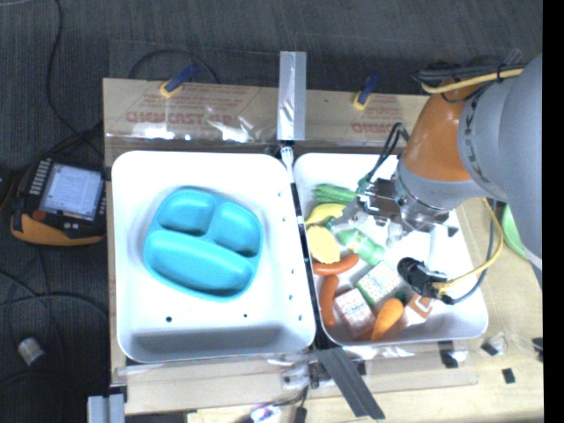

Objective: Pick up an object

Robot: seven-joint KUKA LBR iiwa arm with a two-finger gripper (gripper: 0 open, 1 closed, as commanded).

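Note:
The right bin (467,320) holds a pile of toy food in its left half: a green leafy piece (333,191), a yellow piece (323,213), a yellow round (326,248), a red sausage (340,265), an orange carrot (388,317), a green-and-white box (379,281) and a small white box (351,307). My gripper (381,221) reaches down from the orange-banded wrist (432,144) into the middle of this pile, over a pale green item (364,245). The wrist body hides its tips. I see nothing lifted.
The left bin (132,324) holds a blue divided plate (204,241). A black connector with a yellow cable (416,272) hangs over the right bin. A cardboard sheet with clamps (179,79) lies behind the bins. A handheld device (66,196) sits far left.

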